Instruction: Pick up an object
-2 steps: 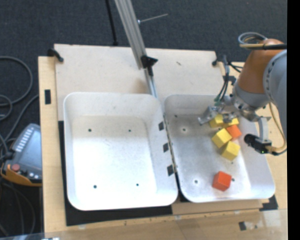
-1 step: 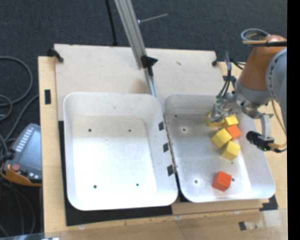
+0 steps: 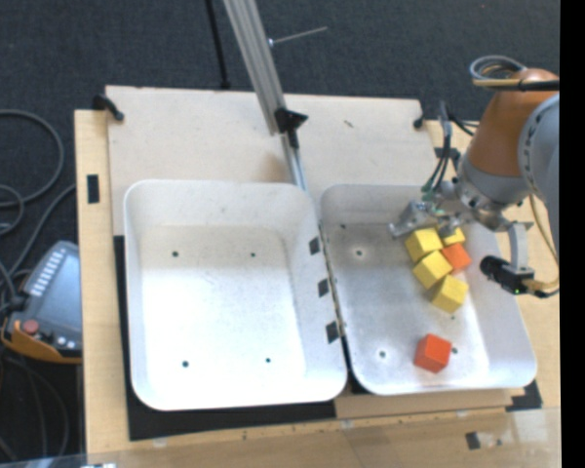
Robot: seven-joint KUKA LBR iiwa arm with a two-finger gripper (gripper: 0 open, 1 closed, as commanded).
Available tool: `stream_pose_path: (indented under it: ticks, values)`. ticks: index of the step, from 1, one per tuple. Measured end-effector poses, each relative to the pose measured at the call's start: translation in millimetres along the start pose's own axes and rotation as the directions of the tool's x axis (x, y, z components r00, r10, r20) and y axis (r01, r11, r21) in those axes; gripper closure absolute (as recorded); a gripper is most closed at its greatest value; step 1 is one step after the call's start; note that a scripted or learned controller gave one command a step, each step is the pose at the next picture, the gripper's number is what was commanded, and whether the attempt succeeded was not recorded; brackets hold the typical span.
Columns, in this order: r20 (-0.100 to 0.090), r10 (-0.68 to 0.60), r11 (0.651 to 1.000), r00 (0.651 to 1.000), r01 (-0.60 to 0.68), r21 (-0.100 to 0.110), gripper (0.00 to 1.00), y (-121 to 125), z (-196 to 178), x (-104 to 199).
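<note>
Claw (image 3: 431,213) sits low at the upper part of right bin (image 3: 370,291), just above a cluster of yellow blocks (image 3: 432,257) touching a small orange block (image 3: 456,256); finger spread cannot be told. Red-orange cube (image 3: 432,353) lies apart, near the bin's lower rim. Left bin (image 3: 224,291) offers open floor on the desk (image 3: 195,135).

We're looking at an evenly lit scene, light coming softly from above, and the left bin (image 3: 224,291) glows near white with its floor almost washed out. Shadows stay faint and short, just a thin dark line under the bin rims, while the carpet (image 3: 97,27) reads dim and grainy. Everything looks a little soft, with small details smeared by low resolution.
</note>
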State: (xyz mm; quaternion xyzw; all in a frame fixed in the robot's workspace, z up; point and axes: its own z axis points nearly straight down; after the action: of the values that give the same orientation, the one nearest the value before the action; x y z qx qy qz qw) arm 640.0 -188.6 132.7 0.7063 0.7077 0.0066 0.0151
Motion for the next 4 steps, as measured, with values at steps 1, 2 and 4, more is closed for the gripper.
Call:
stream_pose_path:
  ticks: [1, 2, 4]
  values:
    - [-0.008, -0.006, 1.0, 1.0, 0.006, 0.005, 0.0, -7.0, 10.1, -8.1]
    - [-0.009, -0.003, 1.0, 1.0, 0.003, 0.006, 0.0, 0.4, 12.8, -12.0]
    - [-0.011, -0.005, 1.0, 1.0, 0.005, 0.011, 0.0, 1.6, 12.7, -12.2]
